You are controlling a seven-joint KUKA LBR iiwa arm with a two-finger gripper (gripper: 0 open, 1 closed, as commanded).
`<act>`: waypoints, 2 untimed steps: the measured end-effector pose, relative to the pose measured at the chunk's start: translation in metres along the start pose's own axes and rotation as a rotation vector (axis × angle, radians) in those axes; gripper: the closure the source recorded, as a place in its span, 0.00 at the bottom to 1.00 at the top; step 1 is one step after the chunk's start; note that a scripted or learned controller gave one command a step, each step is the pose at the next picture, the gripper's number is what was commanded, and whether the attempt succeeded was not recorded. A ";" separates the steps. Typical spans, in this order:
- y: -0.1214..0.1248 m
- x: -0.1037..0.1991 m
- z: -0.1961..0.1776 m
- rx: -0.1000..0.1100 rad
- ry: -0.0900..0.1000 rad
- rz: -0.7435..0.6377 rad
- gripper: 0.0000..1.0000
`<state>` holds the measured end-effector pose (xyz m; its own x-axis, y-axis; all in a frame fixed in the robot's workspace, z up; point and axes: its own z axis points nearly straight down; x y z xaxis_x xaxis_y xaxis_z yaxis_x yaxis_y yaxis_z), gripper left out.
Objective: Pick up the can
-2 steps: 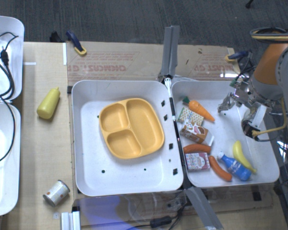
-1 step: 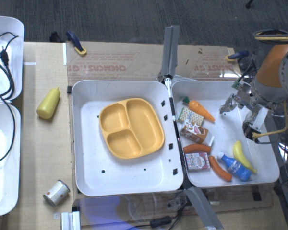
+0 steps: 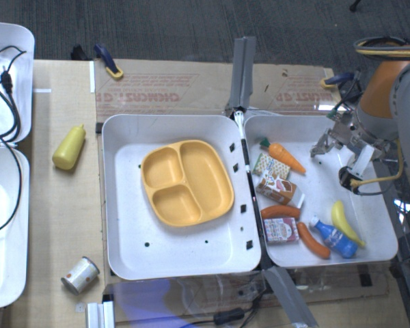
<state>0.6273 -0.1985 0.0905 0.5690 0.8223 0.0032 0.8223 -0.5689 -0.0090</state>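
Can [image 3: 80,275] is lying on its side on the surface [image 3: 61,203], outside the left bin [image 3: 116,183], while gripper [image 3: 342,157] is hovering over the right bin [image 3: 383,241], fingers' state unclear; reach step pending, needing a long traverse left.

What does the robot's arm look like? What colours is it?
The robot's arm is chunky, round and grey, with a bright orange band near the wrist. Its metal end effector is silvery grey with dark parts, and a thin looping cable hangs beside a white piece below the wrist.
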 end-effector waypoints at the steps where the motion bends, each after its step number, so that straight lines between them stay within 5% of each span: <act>1: -0.025 -0.022 -0.005 -0.011 0.011 0.069 0.00; 2: -0.058 -0.044 -0.004 -0.012 0.009 0.109 0.00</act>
<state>0.5546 -0.2016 0.0952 0.6549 0.7556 0.0120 0.7556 -0.6550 0.0021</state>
